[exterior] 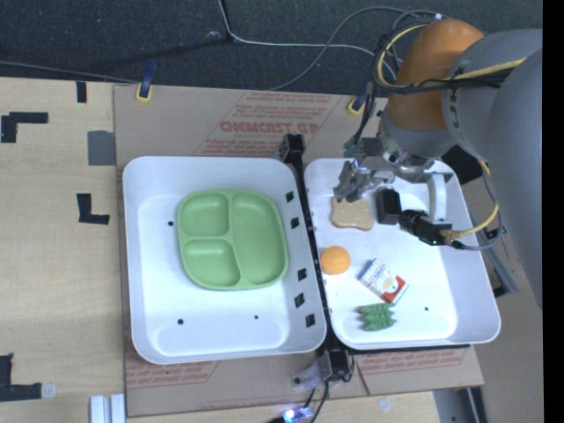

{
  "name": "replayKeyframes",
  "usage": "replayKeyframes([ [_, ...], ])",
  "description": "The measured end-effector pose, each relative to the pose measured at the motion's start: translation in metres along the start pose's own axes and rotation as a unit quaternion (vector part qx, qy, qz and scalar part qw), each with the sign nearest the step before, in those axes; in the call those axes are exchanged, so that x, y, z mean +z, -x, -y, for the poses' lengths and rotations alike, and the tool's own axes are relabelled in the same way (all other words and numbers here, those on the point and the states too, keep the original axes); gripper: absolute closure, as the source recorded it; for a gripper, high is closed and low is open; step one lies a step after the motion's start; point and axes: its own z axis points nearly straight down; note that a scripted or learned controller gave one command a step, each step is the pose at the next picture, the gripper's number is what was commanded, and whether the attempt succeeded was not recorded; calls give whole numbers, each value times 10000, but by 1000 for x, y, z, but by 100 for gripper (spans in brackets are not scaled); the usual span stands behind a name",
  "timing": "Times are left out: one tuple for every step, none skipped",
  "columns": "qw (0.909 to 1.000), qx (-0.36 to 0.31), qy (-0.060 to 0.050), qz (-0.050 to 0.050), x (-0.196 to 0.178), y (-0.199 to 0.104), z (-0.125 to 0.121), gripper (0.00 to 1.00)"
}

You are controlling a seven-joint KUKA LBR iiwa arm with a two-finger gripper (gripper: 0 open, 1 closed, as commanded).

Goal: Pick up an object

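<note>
Red printing runs across the far part of the brown cardboard sheet [256,122] under the bins, upside down from this view and too blurred to make out. The small red-and-white carton [383,282] in the right bin carries printing that is too small to read.

Bright, even light from above, soft small shadows, two shiny shallow white plastic bins [141,263] almost glowing, picture a bit fuzzy and grainy, dark top edge.
</note>
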Motion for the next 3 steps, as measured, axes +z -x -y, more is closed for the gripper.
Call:
replayKeyframes([
  [10000, 5, -3, 5, 7, -51, -9, 100],
  [10000, 0, 6, -3, 0, -101, -28, 100],
  [10000, 1, -2, -1, -2, -151, -25, 100],
])
